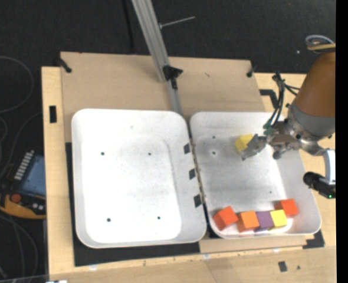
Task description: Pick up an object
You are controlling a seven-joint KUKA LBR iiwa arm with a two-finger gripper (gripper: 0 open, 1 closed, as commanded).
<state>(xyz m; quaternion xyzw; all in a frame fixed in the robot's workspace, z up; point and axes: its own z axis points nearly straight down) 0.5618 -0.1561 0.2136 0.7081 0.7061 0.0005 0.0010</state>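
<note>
A small yellow block (243,141) lies in the upper middle of the right bin (233,181). My gripper (262,152) hangs over that bin just right of the block, its fingers spread open. The left finger (252,147) reaches down beside the block's right edge, touching or nearly touching it, and the block sits outside the gap between the fingers. Along the bin's near edge runs a row of blocks: a red-orange one (225,217), an orange one (248,220), a purple one (263,221), a yellow one (278,218) and another red-orange one (289,207).
The left bin (130,175) stands beside the right one, with small black clips (193,173) along the seam between them. A slanted metal rail (156,46) rises from behind the bins. Cables and a handheld pendant (26,184) lie off the bench at left.
</note>
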